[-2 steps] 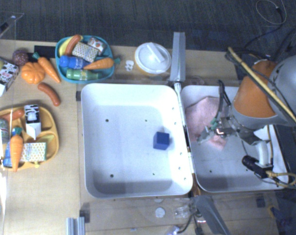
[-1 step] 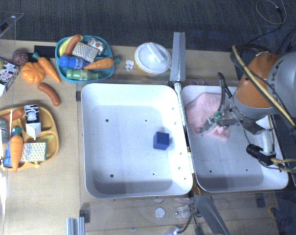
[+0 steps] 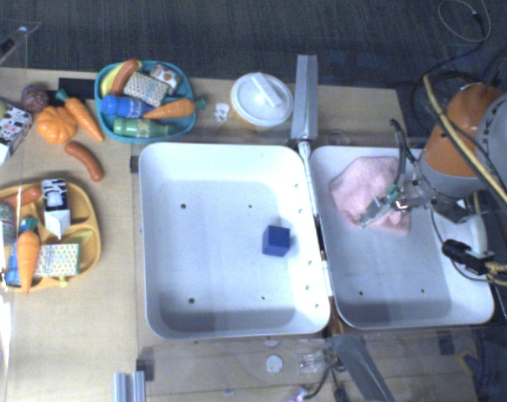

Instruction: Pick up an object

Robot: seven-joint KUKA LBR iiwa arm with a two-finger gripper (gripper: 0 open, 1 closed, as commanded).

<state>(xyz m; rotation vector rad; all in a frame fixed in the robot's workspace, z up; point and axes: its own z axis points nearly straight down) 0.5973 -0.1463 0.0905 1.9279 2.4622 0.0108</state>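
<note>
The pink cloth (image 3: 364, 193) lies crumpled in the upper part of the right bin (image 3: 404, 304), close to the wall that bin shares with its neighbour. Its long axis runs roughly from upper right to lower left, and it is bunched and soft, not flat. The gripper (image 3: 385, 208) is right at the cloth's lower right edge, so the cloth lies up and to the left of it, touching or nearly so. The arm (image 3: 467, 153) reaches in from beyond the cloth's right side, its orange band above the wrist. Whether the gripper is released, clenched, or has any fold of the cloth pinched, I cannot tell: the tips merge with the pink fabric and the cables around them. My judgement is that the pick turns on that closeness; a grab here would catch the cloth's edge, not its bulk, and a thin fold might slip free on the lift.

Left of the cloth, across the shared wall, the left bin (image 3: 203, 308) holds one blue cube (image 3: 276, 240), well apart from the gripper. Farther left of the cloth, a blue bowl (image 3: 144, 132) and a yellow tray (image 3: 90, 224) each hold toy food, and a white lidded tub (image 3: 261, 99) stands above the left bin.
</note>
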